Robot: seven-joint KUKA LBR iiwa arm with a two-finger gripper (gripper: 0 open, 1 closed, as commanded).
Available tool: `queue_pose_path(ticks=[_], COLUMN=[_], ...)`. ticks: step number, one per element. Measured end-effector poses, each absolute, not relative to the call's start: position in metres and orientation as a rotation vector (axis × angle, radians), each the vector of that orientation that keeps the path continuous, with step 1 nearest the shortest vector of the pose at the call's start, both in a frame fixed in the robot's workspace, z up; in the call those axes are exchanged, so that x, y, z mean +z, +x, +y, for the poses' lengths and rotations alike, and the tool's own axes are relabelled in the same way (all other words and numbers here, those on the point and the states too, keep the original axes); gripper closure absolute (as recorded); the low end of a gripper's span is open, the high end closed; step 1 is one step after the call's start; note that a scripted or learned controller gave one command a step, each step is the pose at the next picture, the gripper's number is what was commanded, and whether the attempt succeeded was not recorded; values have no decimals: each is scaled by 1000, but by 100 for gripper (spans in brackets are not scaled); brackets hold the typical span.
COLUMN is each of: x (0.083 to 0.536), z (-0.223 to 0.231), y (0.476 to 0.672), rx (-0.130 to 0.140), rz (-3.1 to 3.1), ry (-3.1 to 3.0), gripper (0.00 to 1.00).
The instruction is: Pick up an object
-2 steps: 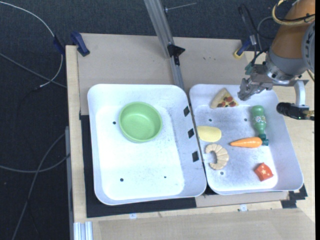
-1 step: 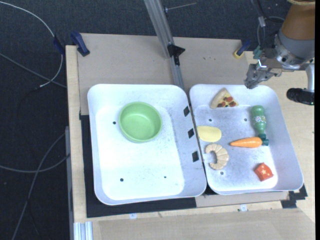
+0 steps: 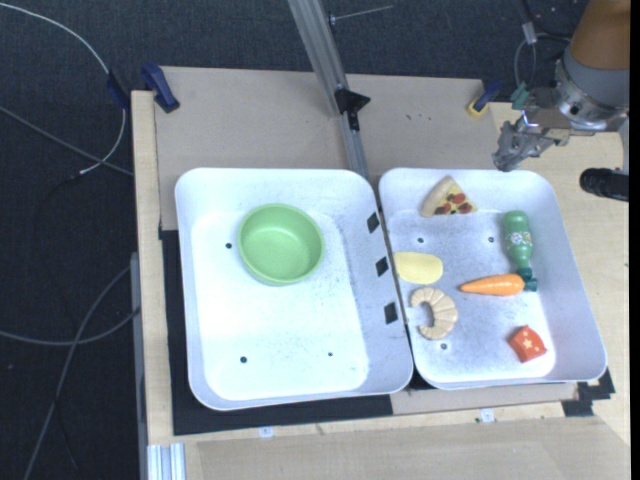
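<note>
The right bin (image 3: 570,268) holds a pizza slice (image 3: 446,198), a green bottle (image 3: 517,238), a yellow lemon-like piece (image 3: 417,266), an orange carrot (image 3: 492,286), a tan shrimp-like curl (image 3: 435,312) and a small red piece (image 3: 527,343). My gripper (image 3: 512,153) hangs above the bin's far edge, right of the pizza slice and beyond the bottle. Nothing shows between its fingers.
A green bowl (image 3: 281,243) sits in the left bin (image 3: 200,298). A slanted metal pole (image 3: 320,38) comes down to the gap between the bins. Blue clamps (image 3: 158,88) and cables lie at the bench's far side.
</note>
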State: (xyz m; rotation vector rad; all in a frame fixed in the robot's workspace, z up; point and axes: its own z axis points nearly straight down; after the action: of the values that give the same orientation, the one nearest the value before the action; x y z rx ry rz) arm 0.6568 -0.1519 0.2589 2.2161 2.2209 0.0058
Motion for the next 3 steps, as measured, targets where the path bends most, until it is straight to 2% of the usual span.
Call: queue_pose_path(ticks=[2, 3], x=[239, 228], z=[-43, 9], y=[633, 610], rx=[-6, -9], rz=[2236, 2238], ry=[2224, 2225], gripper=[100, 100])
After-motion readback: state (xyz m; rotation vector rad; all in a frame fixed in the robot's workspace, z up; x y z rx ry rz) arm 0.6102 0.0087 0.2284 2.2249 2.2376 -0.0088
